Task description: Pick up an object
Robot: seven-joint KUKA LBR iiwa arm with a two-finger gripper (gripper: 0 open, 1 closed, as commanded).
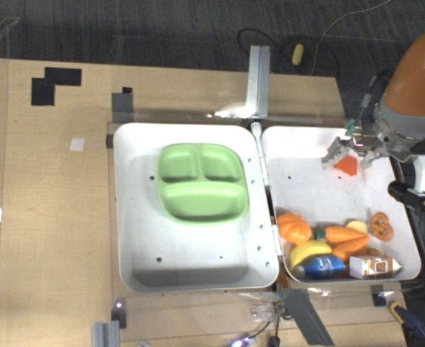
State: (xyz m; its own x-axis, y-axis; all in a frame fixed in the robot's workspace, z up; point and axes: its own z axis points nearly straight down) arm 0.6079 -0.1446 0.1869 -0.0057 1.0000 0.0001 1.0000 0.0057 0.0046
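A: Tool first?

B: Two-finger metal gripper (351, 152) over the far part of the right shallow white plastic bin (299, 165); fingers spread apart, one toward the left, one toward the right; small orange-red wedge-shaped block (346, 166) just below and between them, lying on the bin floor; whether the fingers touch it I cannot tell; not seen clamped. Grey arm with orange band (415, 78) reaches in from the right.

A: Rest of that bin?

B: Cluster along the near wall; orange rounded pumpkin-like toy (294, 228) at left; yellow banana (310, 251) just beside it; blue squat can with label (323, 267) below the banana, touching; white and brown small carton (374, 267) lying on its side at right; orange carrot-shaped toy (346, 236) above it; brown pretzel (381, 226) near the right wall, apart from the others.

A: Left bin?

B: Left shallow white plastic bin (136, 215) holds one pale green divided plastic tray (202, 181); two small compartments far, one long near; tray sits flat, toward the far half.
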